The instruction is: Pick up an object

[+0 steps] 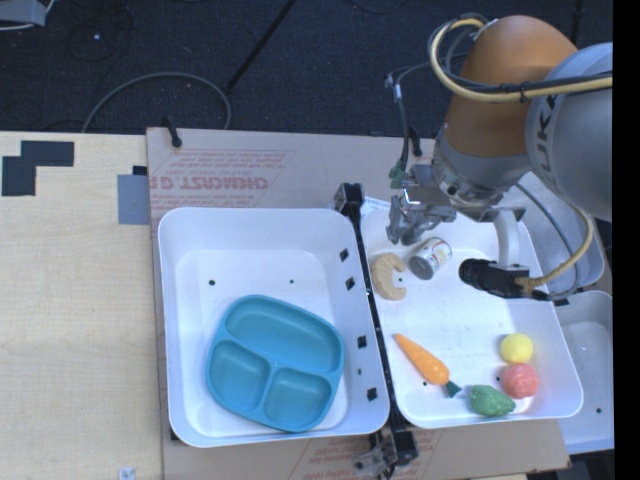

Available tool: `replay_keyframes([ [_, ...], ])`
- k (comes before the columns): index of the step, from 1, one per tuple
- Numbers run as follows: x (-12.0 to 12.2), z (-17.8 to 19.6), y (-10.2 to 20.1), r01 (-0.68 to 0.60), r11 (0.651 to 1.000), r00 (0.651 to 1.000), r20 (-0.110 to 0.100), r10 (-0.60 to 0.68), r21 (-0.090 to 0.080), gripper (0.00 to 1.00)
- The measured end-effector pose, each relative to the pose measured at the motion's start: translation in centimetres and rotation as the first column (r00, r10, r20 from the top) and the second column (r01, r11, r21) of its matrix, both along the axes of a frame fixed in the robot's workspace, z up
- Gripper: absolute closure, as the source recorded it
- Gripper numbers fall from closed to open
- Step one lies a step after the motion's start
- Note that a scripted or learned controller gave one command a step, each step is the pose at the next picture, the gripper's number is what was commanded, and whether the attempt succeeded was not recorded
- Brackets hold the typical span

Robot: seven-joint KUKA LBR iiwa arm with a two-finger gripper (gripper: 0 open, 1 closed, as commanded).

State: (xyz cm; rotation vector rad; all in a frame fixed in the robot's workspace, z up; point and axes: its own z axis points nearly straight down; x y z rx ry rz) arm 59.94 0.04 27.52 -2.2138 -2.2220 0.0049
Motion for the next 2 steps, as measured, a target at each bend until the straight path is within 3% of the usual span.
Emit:
replay_keyframes([
  [2,0.4,-3.1,8.9,0.000,1.000,1.000,0.000,0.000,-0.001,1.00],
])
